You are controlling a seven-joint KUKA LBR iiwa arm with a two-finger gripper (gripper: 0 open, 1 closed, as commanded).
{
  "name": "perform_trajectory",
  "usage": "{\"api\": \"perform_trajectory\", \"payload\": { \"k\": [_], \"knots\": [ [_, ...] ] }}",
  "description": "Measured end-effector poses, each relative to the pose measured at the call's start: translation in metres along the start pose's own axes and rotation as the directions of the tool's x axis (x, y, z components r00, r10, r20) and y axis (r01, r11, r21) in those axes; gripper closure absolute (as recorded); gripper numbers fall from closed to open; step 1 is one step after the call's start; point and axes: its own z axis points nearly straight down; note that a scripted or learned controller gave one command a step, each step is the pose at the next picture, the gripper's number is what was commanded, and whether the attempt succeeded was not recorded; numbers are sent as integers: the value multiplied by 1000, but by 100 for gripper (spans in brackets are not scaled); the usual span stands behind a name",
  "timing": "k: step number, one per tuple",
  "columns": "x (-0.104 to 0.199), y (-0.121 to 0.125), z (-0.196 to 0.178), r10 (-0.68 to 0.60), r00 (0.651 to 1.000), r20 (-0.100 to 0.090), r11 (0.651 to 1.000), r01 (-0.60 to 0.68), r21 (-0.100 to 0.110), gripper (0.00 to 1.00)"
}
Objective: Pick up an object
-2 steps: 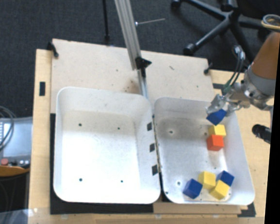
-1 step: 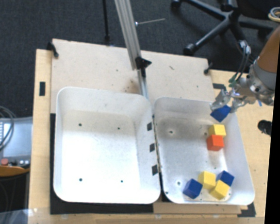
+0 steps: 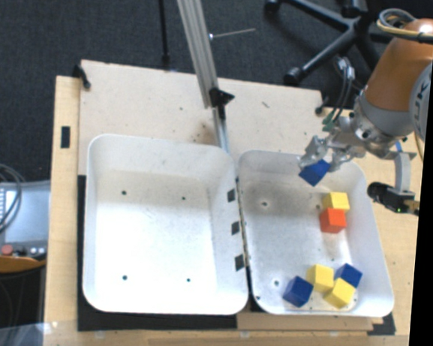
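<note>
Pincer (image 3: pixel 321 160) upper right of frame, pinching blue cube (image 3: pixel 314 172), lifted over right bin (image 3: pixel 271 233); cube hangs tilted, likely gripped by corner. Other blocks clustered lower right, untouched.

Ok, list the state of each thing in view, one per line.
gripper: jaws shut on blue cube, lifted above right bin
blue cube: held, tilted
yellow cube: resting against the orange cube
orange cube: resting in right bin
right bin: holds loose cubes
</note>
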Motion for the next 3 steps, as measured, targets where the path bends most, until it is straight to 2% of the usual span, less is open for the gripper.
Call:
{"api": "perform_trajectory", "payload": {
  "k": [1, 2, 3],
  "knots": [
    [52, 14, 0, -1, 1000, 0, 1000, 1, -2, 100],
    [102, 10, -8, -1, 1000, -1, 1000, 1, -1, 100],
    [158, 8, 6, -1, 1000, 0, 1000, 1, 2, 100]
  ]
}}
